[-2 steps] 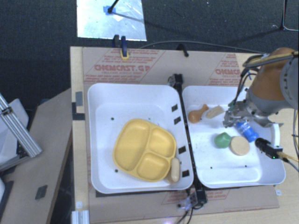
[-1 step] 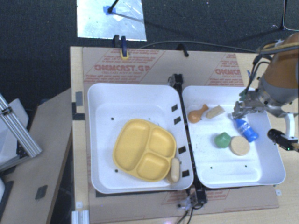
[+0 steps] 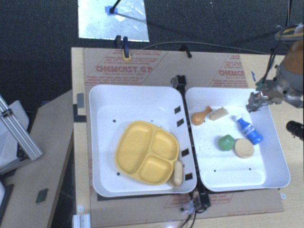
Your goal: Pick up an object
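Wide view first: the counter, covered in printed board, carries two shallow white bins side by side. The left bin holds a big yellow divided plate with three compartments, lying flat toward the near side. A pale bread roll lies just at the plate's near right edge, touching it or nearly so.

Now the right bin, where the smaller pieces lie. At its far left, an orange drumstick-shaped toy lies end to end with a beige piece. Farther right, a blue bottle lies on its side, slanted, and just below it a round cream disc rests right beside a green rounded object; the two look to be touching.

And the arm, in from the right: its gripper hangs over the far right corner of the right bin, just above the blue bottle, nothing seen between the jaws. How wide they stand, I cannot tell from here.
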